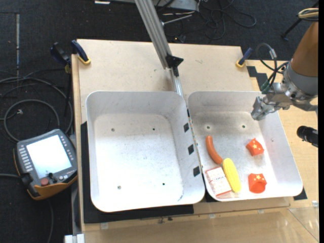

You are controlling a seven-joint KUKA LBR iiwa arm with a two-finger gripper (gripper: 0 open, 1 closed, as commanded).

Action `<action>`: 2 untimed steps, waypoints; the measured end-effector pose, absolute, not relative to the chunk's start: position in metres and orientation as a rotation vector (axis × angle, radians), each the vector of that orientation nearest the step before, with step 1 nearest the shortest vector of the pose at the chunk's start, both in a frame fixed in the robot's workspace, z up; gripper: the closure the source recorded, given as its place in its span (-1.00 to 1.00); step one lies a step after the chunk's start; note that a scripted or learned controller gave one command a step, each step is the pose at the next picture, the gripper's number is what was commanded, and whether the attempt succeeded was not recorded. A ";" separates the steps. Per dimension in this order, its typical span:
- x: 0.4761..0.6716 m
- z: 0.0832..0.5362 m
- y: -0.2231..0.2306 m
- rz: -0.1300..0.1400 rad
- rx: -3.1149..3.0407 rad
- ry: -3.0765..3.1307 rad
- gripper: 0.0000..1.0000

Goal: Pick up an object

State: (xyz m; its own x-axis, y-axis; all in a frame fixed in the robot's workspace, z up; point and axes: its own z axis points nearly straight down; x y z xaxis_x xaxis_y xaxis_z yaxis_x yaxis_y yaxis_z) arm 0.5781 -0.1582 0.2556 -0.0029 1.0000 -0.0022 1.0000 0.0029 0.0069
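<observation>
The right bin holds an orange sausage, a yellow corn cob, a white and red packet and two red pieces: one mid-right, another near the front right corner. My gripper hangs over the bin's far right part, above and behind the upper red piece, apart from every object. Nothing is visible in its grasp.
The left bin lies beside the right one. A slanted metal pole rises from the bench between the bins at the back. Clamps sit at the bench's far corners. A teach pendant lies on the floor at left.
</observation>
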 end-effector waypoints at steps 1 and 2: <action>0.591 0.261 -0.102 0.005 2.212 2.230 1.00; 0.591 0.248 -0.043 0.000 2.213 2.233 1.00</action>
State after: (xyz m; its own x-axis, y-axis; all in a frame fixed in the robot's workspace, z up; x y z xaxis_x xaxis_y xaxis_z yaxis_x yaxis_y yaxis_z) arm 0.5914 -0.0428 0.2482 -0.0088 1.0000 0.0018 1.0000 0.0088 -0.0017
